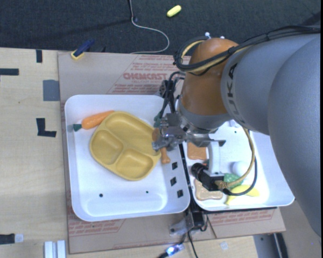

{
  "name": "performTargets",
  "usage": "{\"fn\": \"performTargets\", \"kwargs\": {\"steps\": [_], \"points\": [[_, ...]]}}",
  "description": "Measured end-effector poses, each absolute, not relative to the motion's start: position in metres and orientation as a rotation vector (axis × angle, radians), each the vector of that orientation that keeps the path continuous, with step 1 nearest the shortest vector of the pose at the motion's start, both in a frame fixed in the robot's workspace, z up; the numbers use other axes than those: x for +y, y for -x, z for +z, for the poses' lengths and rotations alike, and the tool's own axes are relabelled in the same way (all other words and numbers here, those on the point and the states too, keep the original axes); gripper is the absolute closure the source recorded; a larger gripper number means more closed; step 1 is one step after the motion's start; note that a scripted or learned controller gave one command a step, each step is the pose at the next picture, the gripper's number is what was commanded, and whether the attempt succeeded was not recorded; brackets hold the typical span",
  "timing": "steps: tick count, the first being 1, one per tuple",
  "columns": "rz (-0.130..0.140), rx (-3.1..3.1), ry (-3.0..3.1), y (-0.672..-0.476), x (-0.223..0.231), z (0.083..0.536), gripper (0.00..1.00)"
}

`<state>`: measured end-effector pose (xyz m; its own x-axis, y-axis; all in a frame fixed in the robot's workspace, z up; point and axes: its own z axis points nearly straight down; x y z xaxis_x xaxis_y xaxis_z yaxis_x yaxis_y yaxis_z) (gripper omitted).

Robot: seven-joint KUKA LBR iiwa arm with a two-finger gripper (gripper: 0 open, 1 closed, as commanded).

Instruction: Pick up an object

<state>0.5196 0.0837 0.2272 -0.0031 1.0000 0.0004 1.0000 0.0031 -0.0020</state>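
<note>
- My gripper (162, 140) hangs at the centre of the frame, over the right edge of the yellow tray (123, 146).
- The carrot (97, 119) lies further left, long axis nearly horizontal.
- How wide my hand stands, I cannot tell.

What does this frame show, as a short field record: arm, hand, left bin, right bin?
arm: reaches in from the right, over the divide between the bins
hand: low at the yellow tray's right edge; grip state unclear
left bin: yellow tray, carrot beside it
right bin: several small items, partly hidden by the arm
</note>
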Motion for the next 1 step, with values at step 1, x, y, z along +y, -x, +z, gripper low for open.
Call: {"fn": "performTargets", "kwargs": {"steps": [1], "points": [[0.003, -2.222, 2.217, -0.5155, 0.0812, 0.2322, 1.00]]}}
